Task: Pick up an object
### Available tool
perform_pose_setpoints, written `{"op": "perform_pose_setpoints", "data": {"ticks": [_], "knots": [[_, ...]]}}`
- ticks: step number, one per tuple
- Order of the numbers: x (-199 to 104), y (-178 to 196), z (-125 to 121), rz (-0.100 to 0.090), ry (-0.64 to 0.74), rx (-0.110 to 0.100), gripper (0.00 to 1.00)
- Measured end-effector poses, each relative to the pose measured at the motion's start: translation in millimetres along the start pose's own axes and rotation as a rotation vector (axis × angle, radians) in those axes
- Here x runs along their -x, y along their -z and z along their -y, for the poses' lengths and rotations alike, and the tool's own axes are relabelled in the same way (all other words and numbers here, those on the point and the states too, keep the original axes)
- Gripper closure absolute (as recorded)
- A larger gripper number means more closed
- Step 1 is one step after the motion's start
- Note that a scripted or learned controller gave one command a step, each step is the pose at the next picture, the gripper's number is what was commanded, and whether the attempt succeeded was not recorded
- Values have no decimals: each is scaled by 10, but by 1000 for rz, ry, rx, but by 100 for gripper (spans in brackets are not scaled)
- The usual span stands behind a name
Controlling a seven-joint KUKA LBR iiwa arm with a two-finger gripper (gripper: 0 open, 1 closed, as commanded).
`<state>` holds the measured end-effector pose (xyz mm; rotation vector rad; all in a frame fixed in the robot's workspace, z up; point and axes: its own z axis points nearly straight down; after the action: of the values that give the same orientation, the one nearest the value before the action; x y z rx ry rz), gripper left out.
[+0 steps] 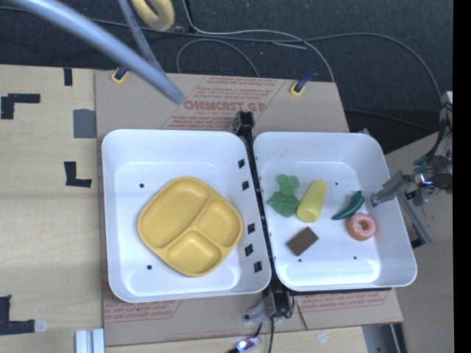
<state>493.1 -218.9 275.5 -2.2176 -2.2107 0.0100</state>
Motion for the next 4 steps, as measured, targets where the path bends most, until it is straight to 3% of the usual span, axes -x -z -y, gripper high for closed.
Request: {"op": "perform_pose_setpoints", "data": {"ticks": [1, 4], "knots": [[-6, 47, -19, 2, 4, 9, 0], [-133, -1825, 71, 3, 2, 6, 0]]}}
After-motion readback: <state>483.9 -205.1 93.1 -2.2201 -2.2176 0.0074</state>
